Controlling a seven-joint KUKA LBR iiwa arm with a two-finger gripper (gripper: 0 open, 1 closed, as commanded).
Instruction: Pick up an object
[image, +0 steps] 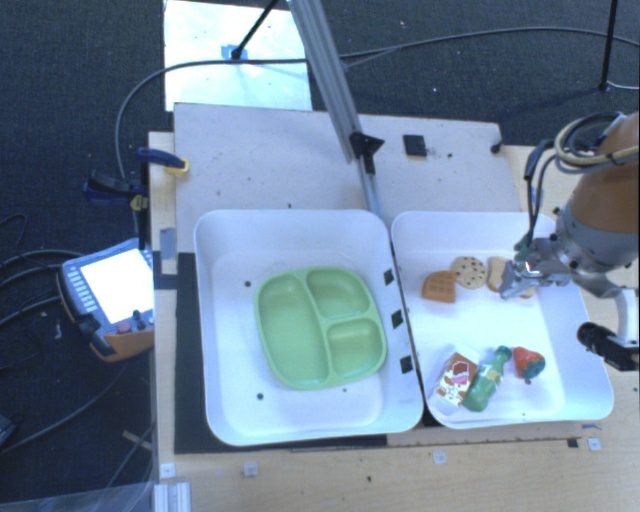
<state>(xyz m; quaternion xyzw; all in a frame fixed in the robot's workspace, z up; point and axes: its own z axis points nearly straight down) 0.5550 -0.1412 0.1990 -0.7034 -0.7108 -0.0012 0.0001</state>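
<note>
Note the green tray (322, 327) well left of the pincer (517, 281), in the other bin; the green bottle (484, 380) below it; the cookie (467, 271) just left; grip state cannot be told; no pickup confirmed.

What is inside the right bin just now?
The right bin holds a toast piece, a round cookie, a small carton, a green bottle and a strawberry. The claw partly covers another tan item, so I can't identify it.
</note>
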